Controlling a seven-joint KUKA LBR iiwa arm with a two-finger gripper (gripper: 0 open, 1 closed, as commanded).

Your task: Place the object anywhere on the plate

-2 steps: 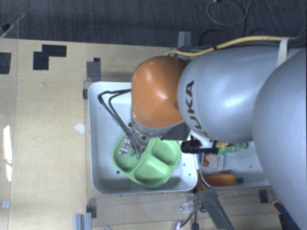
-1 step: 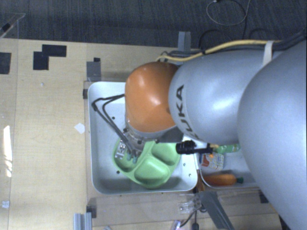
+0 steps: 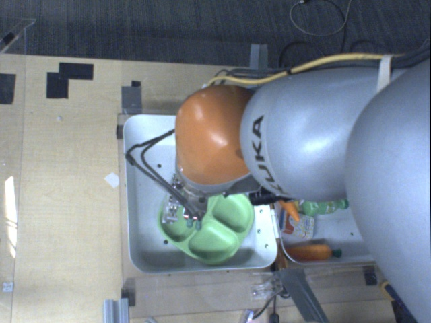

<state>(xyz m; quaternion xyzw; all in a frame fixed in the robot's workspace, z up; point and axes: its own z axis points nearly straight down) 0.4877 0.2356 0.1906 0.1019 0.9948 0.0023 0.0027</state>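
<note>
Grey arm (image 3: 316,140) hides most; jaws (image 3: 180,214) state unclear over green lobed plastic plate (image 3: 225,231); plate looks light, stiff, slick.

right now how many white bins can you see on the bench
2. The left bin holds the green sectioned plate, with the gripper over it. The right bin is mostly covered by the arm; a green bottle and an orange item show in it. More objects may be hidden.

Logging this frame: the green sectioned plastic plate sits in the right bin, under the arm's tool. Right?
Not quite. The camera view shows the green sectioned plastic plate in the left shallow white bin, not the right one; it is under the arm's tool.
</note>
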